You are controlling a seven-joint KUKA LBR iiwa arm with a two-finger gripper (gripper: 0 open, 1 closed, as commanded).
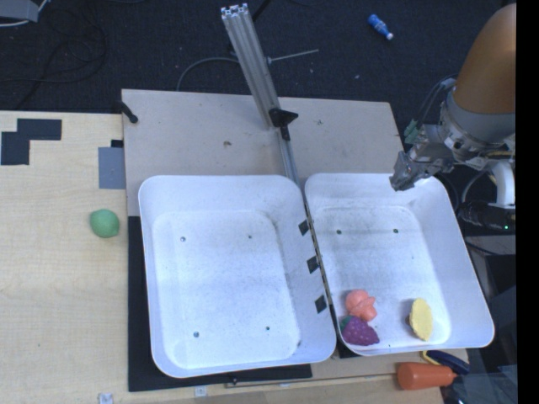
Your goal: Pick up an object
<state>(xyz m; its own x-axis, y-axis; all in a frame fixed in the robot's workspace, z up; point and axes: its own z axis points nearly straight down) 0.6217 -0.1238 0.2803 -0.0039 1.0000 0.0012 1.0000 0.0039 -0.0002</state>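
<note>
Down at the near edge, an orange carrot-looking toy (425,374) is lying on the bench just outside the right bin (472,268). Inside that bin, three little things are sitting along the near wall: a pink-orange lumpy piece (360,303), a purple grape bunch (360,333) touching it just below, and a yellow lemon-ish one (420,319) off to their right, apart from both. Left bin (152,225) is sitting right beside it. A green ball (104,223) is resting on the wooden surface, well left of both bins. As for me, my gripper (406,178) is hovering over the far right corner of the right bin, well away from the toys, with nothing in it. Honestly can't tell whether it's spread or pinched together, it's just a dark blob from this angle.
</note>
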